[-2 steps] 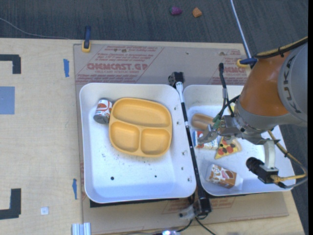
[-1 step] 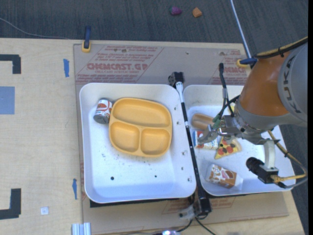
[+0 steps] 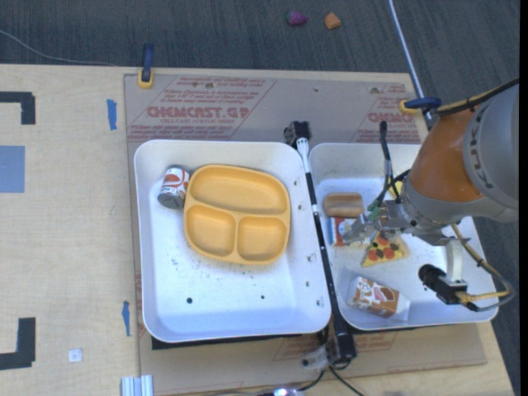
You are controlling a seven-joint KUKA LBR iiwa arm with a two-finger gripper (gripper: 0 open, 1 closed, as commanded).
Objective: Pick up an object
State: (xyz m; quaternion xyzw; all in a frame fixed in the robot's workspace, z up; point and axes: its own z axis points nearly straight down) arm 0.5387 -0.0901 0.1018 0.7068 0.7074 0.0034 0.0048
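Nearest, at the lower right of the frame, a small printed carton [image 3: 376,296] lies flat on the floor of the right bin [image 3: 429,316]. Just above it, a pizza-slice toy [image 3: 384,252] sits mid-bin, with the end effector [image 3: 363,228] low over its upper left edge; cannot tell whether it is wide or narrow, and nothing shows as held. Farther up, a brown bread-like block [image 3: 343,205] rests near the bin's left wall. Left bin [image 3: 157,304] carries a yellow divided tray [image 3: 237,214] with a crushed can [image 3: 172,187] touching its upper left. Step in hand, by my reading: descent onto a target, likely the pizza slice. Next move calls for closing squarely on it, then a straight lift.
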